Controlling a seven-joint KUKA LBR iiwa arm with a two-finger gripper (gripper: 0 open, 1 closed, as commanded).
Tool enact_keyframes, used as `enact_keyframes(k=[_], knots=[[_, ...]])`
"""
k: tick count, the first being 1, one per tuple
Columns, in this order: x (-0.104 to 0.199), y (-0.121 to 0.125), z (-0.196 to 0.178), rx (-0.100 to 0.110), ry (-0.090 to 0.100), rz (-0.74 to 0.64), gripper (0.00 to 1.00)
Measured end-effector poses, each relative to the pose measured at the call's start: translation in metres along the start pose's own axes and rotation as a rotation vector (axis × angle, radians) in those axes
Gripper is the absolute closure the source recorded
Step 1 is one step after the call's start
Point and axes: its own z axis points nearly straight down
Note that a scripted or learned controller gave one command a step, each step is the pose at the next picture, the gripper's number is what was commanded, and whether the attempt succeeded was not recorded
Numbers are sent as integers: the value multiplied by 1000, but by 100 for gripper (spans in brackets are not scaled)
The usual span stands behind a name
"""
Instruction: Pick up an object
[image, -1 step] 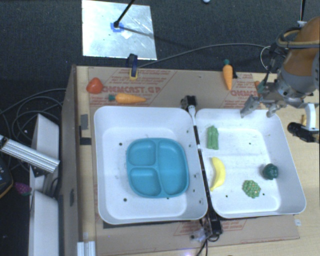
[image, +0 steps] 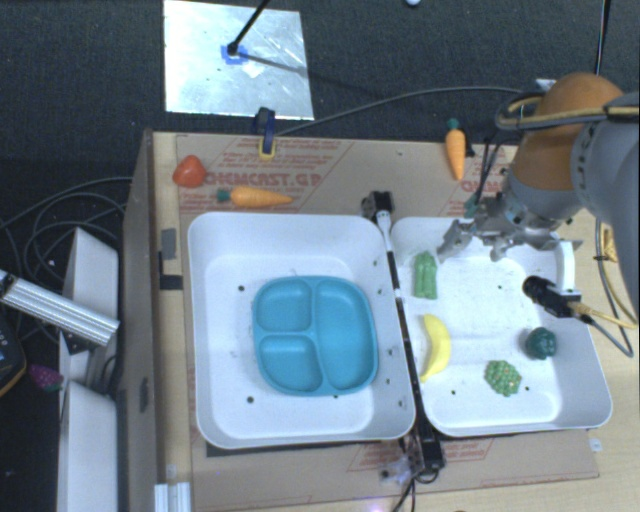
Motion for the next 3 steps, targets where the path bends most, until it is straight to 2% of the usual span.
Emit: enact_keyframes(k=[1, 2, 3], knots=[[18, 11, 51, 0, -1, 0, 0], [24, 30, 74, -1, -1, 0, 0], [24, 31, 62, -5, -2, -2, 100]])
